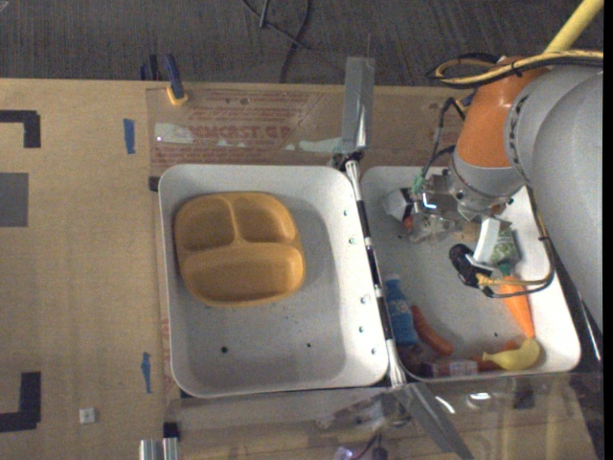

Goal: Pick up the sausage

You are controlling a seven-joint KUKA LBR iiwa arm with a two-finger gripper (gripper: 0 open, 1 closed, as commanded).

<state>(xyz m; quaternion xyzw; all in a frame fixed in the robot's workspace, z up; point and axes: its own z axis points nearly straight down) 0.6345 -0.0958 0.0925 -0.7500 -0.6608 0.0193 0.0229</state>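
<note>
The sausage (431, 333), a short reddish-orange link, lies near the front left of the right bin (565, 348), beside a blue packet (398, 307). My gripper (429, 220) hangs over the back part of the same bin, well behind the sausage and apart from it. The grey arm with its orange band (488, 132) reaches in from the right and hides the bin's back right corner. From this angle the tip of the gripper is a dark cluttered shape.
An orange carrot (518, 310), a yellow banana (517, 356) and a green-white packet (498, 242) lie at the right of the right bin. A black cable loop (467, 262) hangs below the wrist. The left bin (287, 362) holds a yellow divided plate (239, 247).
</note>
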